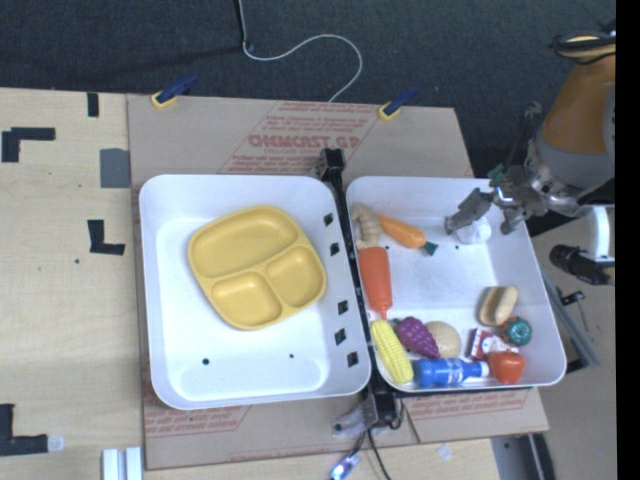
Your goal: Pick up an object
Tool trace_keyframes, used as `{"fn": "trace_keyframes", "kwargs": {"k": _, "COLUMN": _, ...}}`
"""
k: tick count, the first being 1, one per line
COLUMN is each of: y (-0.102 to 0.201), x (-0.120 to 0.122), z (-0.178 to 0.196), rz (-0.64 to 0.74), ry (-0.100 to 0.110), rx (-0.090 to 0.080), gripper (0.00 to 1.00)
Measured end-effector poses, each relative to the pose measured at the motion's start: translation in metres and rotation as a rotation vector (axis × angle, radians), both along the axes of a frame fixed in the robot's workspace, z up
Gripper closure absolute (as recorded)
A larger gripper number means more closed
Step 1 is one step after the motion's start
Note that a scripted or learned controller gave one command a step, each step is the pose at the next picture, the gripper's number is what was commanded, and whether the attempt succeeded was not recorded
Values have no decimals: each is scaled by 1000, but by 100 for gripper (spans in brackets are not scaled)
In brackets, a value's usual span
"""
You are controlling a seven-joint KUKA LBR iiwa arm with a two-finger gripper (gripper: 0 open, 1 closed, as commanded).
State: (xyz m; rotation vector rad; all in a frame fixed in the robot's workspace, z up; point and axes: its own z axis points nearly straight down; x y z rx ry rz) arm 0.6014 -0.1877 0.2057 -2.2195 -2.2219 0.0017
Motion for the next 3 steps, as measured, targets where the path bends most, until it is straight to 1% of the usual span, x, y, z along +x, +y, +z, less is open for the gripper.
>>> {"fn": "trace_keyframes", "kwargs": {"k": 1, "y": 1, "x": 0, "z": 10, "rz": 1, "ry": 0, "rx": 1, "gripper": 100}}
{"fn": "trace_keyframes", "kwargs": {"k": 2, "y": -21, "x": -69, "z": 119, "rz": -4, "ry": -10, "rx": -5, "gripper": 100}}
{"fn": "trace_keyframes", "kwargs": {"k": 3, "y": -28, "x": -120, "z": 164, "rz": -3, "ry": -4, "rx": -2, "gripper": 100}}
